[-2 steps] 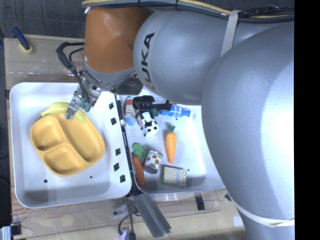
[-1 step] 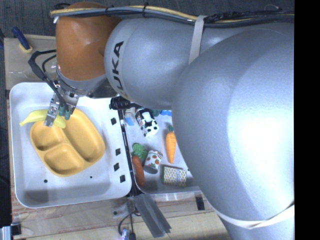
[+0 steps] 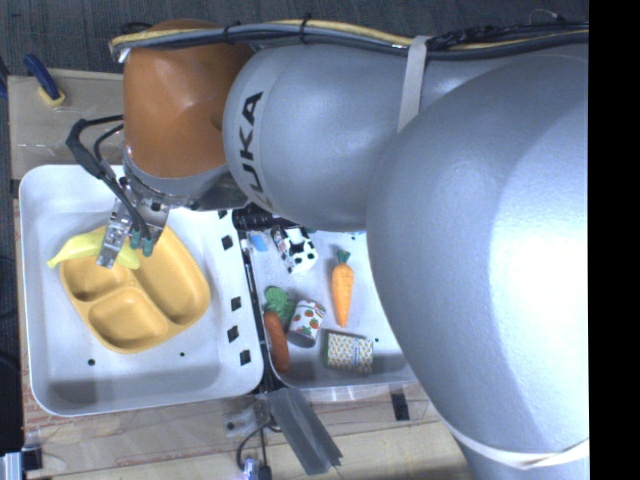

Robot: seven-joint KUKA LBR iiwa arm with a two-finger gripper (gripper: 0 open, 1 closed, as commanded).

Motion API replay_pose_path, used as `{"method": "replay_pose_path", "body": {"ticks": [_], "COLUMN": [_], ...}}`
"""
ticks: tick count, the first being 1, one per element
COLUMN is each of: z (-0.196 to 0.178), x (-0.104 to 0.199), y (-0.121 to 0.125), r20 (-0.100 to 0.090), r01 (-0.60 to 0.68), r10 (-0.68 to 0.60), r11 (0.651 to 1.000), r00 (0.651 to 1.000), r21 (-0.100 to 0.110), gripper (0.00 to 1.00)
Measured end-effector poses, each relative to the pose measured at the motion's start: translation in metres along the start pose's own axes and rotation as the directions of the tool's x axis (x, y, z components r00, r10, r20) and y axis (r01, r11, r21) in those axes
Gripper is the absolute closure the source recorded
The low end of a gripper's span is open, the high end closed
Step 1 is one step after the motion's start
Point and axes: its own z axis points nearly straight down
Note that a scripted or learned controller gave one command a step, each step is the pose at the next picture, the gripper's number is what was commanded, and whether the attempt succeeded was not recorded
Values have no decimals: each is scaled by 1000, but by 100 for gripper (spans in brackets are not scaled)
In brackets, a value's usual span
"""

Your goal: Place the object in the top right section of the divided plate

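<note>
End effector [image 3: 124, 240] over divided plate [image 3: 140, 298]

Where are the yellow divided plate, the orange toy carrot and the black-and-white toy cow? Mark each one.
Yellow divided plate [image 3: 150, 303]: camera view, on the ridge between its lower sections.
Orange toy carrot [image 3: 342, 290]: camera view, mid-body below its green top.
Black-and-white toy cow [image 3: 298, 251]: camera view, on its spotted body.

Pale wooden bench [image 3: 60, 118] below; dark grey carpeted floor [image 3: 80, 8] beyond.

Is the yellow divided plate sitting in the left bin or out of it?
In: the yellow divided plate lies flat inside the left white bin.
</note>
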Motion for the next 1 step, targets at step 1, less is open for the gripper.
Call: {"method": "replay_pose_path", "body": {"ticks": [1], "z": [-3], "x": [40], "y": [-7], "r20": [0], "r01": [-14], "r10": [14], "r11": [1000], "r00": [1000], "r21": [0], "gripper": [100]}}
